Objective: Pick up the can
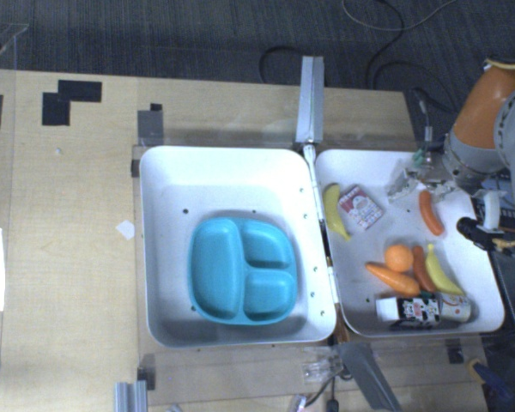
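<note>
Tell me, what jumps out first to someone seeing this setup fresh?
Probably the bright blue divided tray, lying alone in the left bin. Next, the toy food heaped in the right bin: bananas, carrots, an orange, and the can on its side near the front edge. The orange-banded arm comes in at upper right.

A divided tray (243, 270) lay in the left bin (163, 230). In the right bin (489, 303), a banana (331, 210) lay along the left wall with a packet (360, 208) beside it. The can (423, 309) lay on its side at the front, behind it a carrot (390, 276), an orange (399, 257) and a second banana (442, 273).
</note>
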Action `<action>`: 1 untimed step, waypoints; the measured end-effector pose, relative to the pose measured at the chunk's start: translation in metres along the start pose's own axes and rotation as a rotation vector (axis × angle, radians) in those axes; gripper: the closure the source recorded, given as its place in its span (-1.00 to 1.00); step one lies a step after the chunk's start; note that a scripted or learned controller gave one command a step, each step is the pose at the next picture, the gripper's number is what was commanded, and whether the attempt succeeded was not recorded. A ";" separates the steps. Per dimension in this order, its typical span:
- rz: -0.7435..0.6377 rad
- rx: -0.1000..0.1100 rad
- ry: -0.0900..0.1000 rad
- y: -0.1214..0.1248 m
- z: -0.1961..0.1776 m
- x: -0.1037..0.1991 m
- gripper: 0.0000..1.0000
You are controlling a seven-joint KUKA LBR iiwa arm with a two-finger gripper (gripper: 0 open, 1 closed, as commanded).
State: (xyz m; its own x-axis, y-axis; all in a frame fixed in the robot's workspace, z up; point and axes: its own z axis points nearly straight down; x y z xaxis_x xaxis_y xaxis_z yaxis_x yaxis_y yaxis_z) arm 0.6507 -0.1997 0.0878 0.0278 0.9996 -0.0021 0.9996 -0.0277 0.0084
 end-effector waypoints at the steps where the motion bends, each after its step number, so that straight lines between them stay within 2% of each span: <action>1: 0.623 0.003 0.000 0.015 -0.050 0.082 -1.00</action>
State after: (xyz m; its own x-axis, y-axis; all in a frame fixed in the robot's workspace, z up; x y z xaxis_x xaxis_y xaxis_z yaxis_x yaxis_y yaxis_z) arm 0.6671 -0.1181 0.1379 0.6054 0.7959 0.0025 0.7959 -0.6054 0.0051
